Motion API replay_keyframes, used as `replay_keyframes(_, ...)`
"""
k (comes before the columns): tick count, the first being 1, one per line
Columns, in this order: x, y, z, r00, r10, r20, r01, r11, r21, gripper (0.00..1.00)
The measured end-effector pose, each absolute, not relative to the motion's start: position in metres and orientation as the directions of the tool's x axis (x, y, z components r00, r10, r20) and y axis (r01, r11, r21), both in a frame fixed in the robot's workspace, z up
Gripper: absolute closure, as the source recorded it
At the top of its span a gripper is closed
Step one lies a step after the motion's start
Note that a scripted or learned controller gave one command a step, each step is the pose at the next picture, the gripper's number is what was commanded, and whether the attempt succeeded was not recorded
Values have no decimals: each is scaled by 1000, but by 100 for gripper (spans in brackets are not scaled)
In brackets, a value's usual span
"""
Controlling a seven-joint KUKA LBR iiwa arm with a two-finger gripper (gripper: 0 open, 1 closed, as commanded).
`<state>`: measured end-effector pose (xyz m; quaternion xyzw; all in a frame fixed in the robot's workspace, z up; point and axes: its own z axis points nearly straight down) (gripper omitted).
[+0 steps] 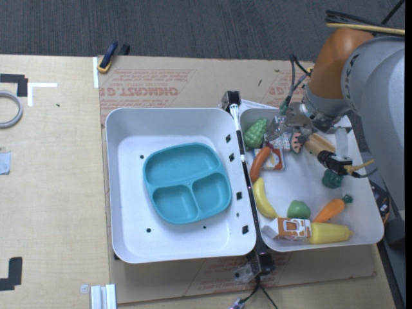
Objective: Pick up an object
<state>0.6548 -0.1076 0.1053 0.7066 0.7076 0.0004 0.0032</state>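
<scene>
At the far left corner of the right bin point(360, 237), the gripper point(283, 132) is down among the toy food, just beside the green corn point(255, 132) and above the orange pepper point(259, 162); whether it is apart or clamped I cannot tell. This looks like the reach-and-grasp step, and the next move calls for a clean close on one piece, then a straight lift clear of the bin wall. From the right edge the arm point(360, 76) leans in, its wrist bent steeply down over the bin.
</scene>
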Motion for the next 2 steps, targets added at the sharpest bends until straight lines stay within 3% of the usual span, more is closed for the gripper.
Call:
replay_keyframes(1, 590, -98, 97, 5, 1000, -4, 1000, -5, 12, 0)
replay_keyframes(2, 591, -96, 107, 6, 1000, 1, 1000, -6, 11, 100)
